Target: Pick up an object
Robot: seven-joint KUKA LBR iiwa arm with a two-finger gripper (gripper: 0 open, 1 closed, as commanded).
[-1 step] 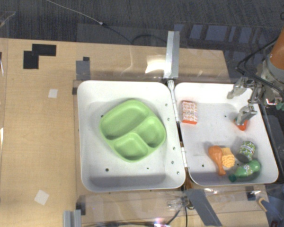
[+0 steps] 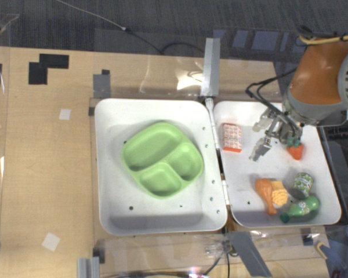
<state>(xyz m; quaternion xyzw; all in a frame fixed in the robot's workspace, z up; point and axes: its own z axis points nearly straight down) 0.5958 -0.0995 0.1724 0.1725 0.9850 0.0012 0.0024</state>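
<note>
My gripper [image 2: 261, 138] hangs over the upper middle of the right bin [image 2: 243, 207], and it stands open with nothing between its fingers. A small orange-red toy [image 2: 296, 152] lies just to its right, apart from the fingers. To the gripper's left, near the bin's left wall, lies a red and white packet [image 2: 232, 136]. Three things sit in the bin's near right corner: an orange and yellow toy [image 2: 272, 193], a small green can [image 2: 303, 182] and a green bottle-shaped toy [image 2: 301, 208].
The left bin [image 2: 113, 213] holds a green divided plate [image 2: 162, 158] at its middle. A metal post [image 2: 211, 68] rises between the two bins at the back. The arm's orange band [image 2: 316, 74] looms over the right bin's far right corner.
</note>
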